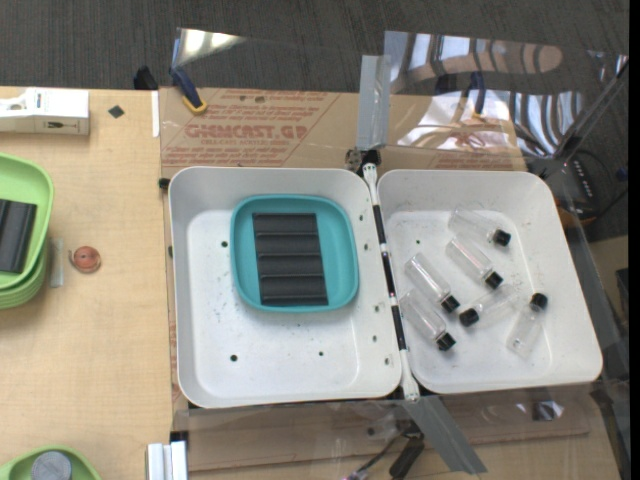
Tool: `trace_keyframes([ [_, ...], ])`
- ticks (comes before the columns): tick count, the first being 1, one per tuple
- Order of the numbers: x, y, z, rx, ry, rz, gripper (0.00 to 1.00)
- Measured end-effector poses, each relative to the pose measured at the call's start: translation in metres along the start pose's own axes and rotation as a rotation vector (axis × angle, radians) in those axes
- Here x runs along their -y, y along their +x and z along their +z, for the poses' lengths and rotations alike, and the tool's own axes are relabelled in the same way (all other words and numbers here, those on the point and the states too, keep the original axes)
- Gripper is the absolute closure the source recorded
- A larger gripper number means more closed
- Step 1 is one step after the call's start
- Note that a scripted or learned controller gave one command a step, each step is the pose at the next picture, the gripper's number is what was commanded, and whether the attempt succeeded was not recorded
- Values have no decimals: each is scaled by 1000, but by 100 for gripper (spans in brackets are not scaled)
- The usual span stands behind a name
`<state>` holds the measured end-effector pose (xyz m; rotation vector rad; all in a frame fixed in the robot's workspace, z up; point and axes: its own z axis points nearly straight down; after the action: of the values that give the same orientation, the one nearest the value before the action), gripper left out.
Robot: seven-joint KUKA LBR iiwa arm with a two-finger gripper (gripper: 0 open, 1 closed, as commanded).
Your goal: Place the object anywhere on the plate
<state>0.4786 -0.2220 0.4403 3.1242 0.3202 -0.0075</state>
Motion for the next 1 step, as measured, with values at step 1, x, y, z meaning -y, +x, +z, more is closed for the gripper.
trace_keyframes([
  [1,0,0,0,0,0,0,0],
])
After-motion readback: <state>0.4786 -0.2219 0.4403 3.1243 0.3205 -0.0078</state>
